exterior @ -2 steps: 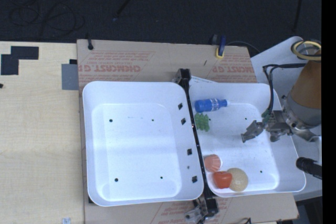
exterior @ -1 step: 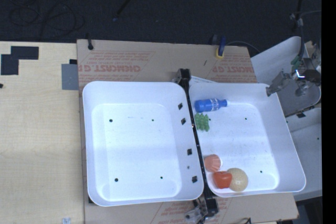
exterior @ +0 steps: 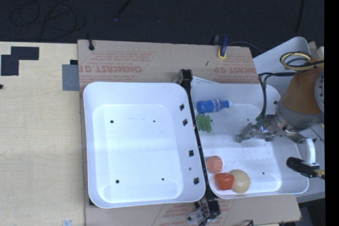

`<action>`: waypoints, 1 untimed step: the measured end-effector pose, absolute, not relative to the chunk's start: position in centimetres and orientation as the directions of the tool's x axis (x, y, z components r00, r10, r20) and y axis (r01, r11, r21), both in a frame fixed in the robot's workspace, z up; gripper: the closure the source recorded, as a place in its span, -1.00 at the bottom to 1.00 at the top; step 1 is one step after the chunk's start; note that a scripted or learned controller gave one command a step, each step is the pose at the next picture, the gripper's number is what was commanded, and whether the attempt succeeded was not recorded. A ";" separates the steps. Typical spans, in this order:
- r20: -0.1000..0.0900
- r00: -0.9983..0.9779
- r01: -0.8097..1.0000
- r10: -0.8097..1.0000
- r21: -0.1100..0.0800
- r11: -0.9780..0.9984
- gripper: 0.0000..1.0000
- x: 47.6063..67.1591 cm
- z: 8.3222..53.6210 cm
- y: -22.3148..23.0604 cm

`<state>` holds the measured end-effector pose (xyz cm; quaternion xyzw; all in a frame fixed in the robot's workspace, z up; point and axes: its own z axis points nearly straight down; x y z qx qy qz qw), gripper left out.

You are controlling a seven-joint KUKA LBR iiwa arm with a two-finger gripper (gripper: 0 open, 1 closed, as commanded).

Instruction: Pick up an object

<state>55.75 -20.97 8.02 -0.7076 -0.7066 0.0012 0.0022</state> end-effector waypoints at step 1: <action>0.001 0.002 1.000 1.000 -0.002 -0.002 -1.00 55.9 8.8 -21.1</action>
